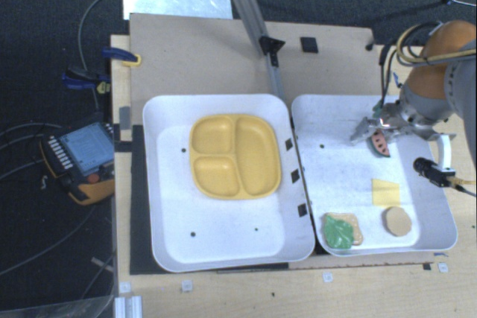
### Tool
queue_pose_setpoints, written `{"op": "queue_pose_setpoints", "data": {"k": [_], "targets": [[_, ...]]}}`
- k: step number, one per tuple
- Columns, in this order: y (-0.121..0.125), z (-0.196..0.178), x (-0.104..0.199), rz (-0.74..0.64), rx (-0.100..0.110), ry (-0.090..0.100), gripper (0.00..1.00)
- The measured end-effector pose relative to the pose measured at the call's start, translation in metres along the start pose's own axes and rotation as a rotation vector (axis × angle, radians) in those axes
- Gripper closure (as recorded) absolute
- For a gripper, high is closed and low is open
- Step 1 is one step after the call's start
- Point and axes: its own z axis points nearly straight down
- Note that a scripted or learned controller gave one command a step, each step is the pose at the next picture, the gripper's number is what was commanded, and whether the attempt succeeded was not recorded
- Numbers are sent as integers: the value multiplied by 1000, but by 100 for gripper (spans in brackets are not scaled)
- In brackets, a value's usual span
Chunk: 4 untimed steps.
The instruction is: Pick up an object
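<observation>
In the right bin lie a red watermelon slice with a green rind, a yellow cheese square, a round tan biscuit and a toast topped with green lettuce. My gripper is low over the far part of that bin, directly above the watermelon slice. Its grey fingers are spread to either side, so it is open. The slice lies on the bin floor just under them.
The left bin holds a yellow divided plate. A metal pole slants over the far side of the bench. A black part of the arm hangs over the right bin's right rim.
</observation>
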Motion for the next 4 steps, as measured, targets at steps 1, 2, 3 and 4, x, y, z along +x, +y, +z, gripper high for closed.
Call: {"op": "queue_pose_setpoints", "data": {"k": [1, 2, 3, 4], "targets": [[2, -13, -1, -3, -6, -3, 100], [4, -79, 1, 0, -6, -1, 100], [6, -134, 1, -1, -6, -1, 100], [-9, -127, 46, -2, 1, 2, 100]]}}
